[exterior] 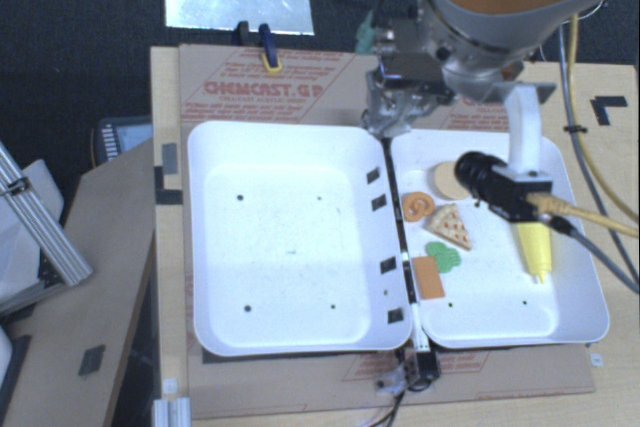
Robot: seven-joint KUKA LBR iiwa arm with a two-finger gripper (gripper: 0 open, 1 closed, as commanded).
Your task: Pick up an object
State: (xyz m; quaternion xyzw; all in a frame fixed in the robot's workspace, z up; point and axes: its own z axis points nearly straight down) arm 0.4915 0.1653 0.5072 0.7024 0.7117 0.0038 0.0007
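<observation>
Bench with two shallow white plastic bins [300, 137]. Small flat toy foods [440, 227] cluster at the right bin's left edge. Grey two-finger gripper [392, 115] hovers at the bins' far edge; finger state: cannot tell. You should centre over one piece before descending.

Two white bins sit side by side on the worktop [170, 215]. The left bin [285, 235] holds nothing visible. The right bin [570, 300] contains a pretzel [416, 207], a pizza slice [450, 227], a green piece [444, 256], an orange block [428, 278] and a yellow bottle [535, 250]. The tool [395, 120] hangs over the bins' far rim.
</observation>
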